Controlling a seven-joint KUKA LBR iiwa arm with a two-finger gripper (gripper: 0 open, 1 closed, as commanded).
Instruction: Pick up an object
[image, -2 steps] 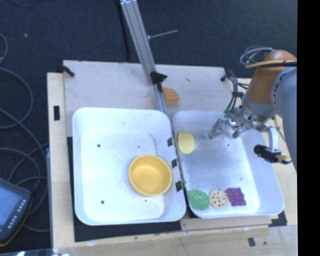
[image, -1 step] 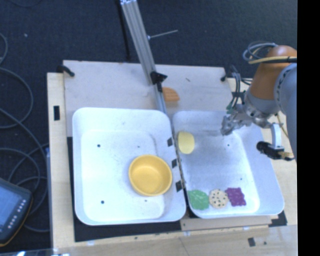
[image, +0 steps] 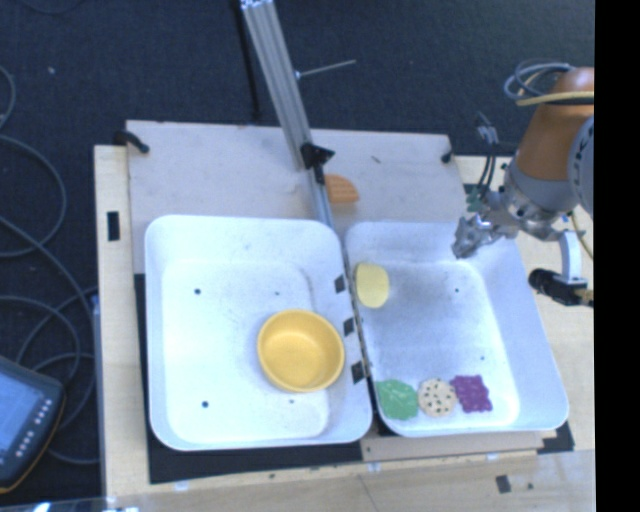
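My gripper (image: 468, 240) hangs over the far right corner of the right bin (image: 520, 320), with nothing visible between its fingers. A pale yellow round object (image: 372, 285) lies against that bin's left wall. Along the near wall sit a green piece (image: 397, 398), a chocolate chip cookie (image: 436, 397) and a purple piece (image: 471, 393) in a row. A yellow bowl (image: 300, 350) stands upright in the left bin (image: 180, 300), toward its near right part.
An orange object (image: 341, 189) lies on the bench behind the bins, beside a slanted metal rail (image: 285, 90). A tablet (image: 25, 420) and cables lie on the floor at the left.
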